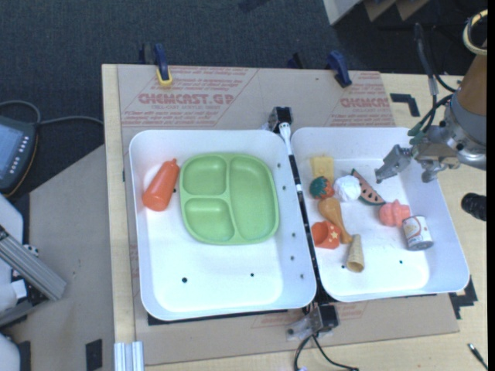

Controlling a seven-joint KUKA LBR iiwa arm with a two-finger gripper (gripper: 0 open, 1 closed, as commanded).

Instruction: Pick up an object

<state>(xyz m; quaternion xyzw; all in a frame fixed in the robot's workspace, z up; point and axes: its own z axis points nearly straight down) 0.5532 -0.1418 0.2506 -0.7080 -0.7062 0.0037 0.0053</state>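
Note:
My gripper (404, 173) hangs over the back right part of the right bin (441, 273), open, with nothing between its fingers. Just below and left of it lie a watermelon slice (368, 191) and a white ball (347, 189). A pink toy (394, 212) and a small can (418, 233) lie below the gripper. Further left are a yellow block (322, 166), a green and red toy (319, 185), an orange carrot (334, 213), a red pepper (326, 236) and an ice cream cone (354, 252).
The left bin (216, 284) holds a green divided plate (230, 197) and an orange bottle (160, 185) at its left. A black-edged divider (300, 207) separates the bins. Cables and a tablet lie off the bench.

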